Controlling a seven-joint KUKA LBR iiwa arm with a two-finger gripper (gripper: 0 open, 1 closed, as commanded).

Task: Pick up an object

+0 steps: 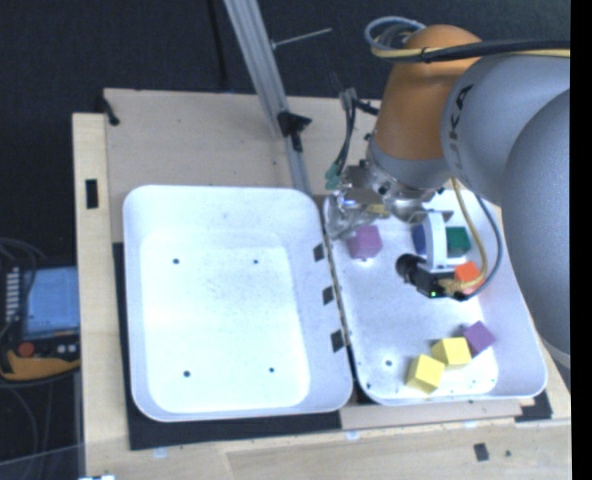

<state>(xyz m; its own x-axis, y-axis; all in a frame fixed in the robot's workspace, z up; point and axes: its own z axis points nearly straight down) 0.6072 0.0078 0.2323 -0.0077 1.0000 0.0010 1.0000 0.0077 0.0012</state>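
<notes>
My gripper (348, 211) hangs over the far left corner of the right bin (396, 318), close to the wall shared with the left bin. A light purple block (364, 241) sits just below and to the right of it in the view. I cannot tell whether the gripper is touching the block. The grey arm with its orange band (421, 98) reaches in from the right and hides the bin's far right part.
The right bin also holds a green block (458, 238), an orange block (466, 273), a darker purple block (479, 336) and two yellow blocks (453, 351) (426, 372). The left bin (141, 268) lies beside it. A slanted metal rail (266, 78) stands behind.
</notes>
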